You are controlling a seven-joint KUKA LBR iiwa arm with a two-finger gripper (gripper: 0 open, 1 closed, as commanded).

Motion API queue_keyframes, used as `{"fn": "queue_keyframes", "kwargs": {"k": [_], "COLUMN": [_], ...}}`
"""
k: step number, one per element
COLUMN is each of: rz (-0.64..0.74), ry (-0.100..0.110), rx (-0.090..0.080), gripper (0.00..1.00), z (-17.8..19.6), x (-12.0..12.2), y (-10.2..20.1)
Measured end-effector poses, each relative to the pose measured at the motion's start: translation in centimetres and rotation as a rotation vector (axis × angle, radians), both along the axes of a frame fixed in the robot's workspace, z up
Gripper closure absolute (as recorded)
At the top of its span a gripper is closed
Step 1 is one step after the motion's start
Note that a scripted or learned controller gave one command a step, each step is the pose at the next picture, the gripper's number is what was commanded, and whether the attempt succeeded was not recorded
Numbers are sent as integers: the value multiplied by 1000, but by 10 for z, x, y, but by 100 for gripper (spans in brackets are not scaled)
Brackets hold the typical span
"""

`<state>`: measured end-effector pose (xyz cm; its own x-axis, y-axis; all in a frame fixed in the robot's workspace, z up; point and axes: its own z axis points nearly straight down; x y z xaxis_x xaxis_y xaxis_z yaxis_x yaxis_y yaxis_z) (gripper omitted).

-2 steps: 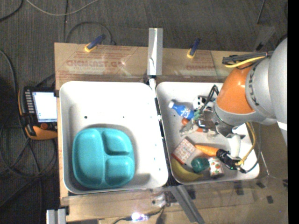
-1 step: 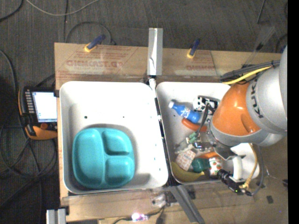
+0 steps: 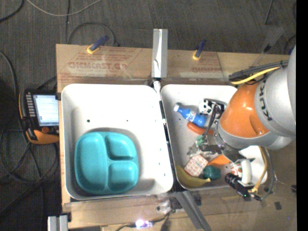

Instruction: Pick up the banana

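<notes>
Arm (image 3: 260, 114): seen highest over the right bin (image 3: 169, 129), grey with orange band.
Left bin (image 3: 70, 105): a teal divided tray (image 3: 107, 162) is held in it.
Banana (image 3: 192, 179): laid at the near wall of the right bin, partly covered by a patterned packet (image 3: 196, 165).
Blue bottle (image 3: 188, 113): placed toward the far side.
Gripper (image 3: 208, 141): lowered among the clutter; its opening cannot be told.

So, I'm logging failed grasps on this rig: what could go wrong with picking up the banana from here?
1. The banana lies in the right bin's lower corner, against the wall, so the end effector might hit the rim.
2. A patterned packet and green item lie over or against it, so a grasp may catch those instead.
3. The arm covers much of the clutter; the end effector's state cannot be judged.
</notes>
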<state>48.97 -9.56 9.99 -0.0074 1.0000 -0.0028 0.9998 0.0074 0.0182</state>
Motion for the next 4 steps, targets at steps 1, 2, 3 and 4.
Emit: {"fn": "queue_keyframes", "kwargs": {"k": [1, 2, 3, 4], "rz": [-125, -122, 338, 594], "ry": [4, 5, 7, 7], "rx": [4, 4, -8, -11], "gripper": [100, 0, 0, 0], "z": [-9, -10, -10, -10], "x": [-2, -2, 3, 6], "y": [-1, 0, -2, -7]}}
